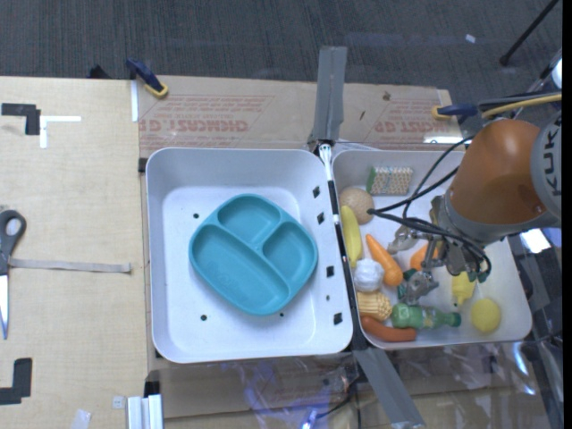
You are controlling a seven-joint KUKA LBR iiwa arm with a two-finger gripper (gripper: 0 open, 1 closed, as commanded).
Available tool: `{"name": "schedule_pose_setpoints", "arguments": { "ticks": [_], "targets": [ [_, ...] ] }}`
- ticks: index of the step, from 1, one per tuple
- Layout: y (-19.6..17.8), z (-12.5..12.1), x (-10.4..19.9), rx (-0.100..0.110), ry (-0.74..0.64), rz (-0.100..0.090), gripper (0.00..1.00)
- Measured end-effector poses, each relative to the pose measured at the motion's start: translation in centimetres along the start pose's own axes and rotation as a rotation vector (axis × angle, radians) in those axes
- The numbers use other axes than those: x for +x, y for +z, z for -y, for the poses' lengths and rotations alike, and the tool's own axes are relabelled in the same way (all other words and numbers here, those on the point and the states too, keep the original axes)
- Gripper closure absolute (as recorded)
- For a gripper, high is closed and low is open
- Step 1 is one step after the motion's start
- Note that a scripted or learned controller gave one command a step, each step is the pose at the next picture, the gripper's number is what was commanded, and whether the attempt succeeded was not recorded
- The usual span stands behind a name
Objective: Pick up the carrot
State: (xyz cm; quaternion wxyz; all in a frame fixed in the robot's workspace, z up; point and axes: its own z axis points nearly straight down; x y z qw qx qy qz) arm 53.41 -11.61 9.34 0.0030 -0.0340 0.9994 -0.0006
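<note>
A dark grey carpeted floor [223,16] is stretching across the top. A light wooden bench top [67,239] is filling the left, with scissors [7,257] lying at its edge and black tape marks [22,114] sitting on it. Brown cardboard [232,114] is lying flat beneath the two white bins [161,266], a grey tape strip [331,88] running across it.

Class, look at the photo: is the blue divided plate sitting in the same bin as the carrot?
No. The blue divided plate lies in the left bin, while the carrot lies among the toy food in the right bin.
</note>
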Motion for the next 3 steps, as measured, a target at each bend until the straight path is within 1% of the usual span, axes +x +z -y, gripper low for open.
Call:
{"name": "schedule_pose_setpoints", "arguments": {
  "ticks": [1,2,3],
  "targets": [
    [-0.1,-1.4,1.0,0.001,0.385,0.006,0.0],
    [0.1,-1.6,-1.1,0.002,0.705,-0.004,0.0],
    [-0.8,-1.5,-1.3,0.003,0.701,0.0,1.0]
  ]
}}
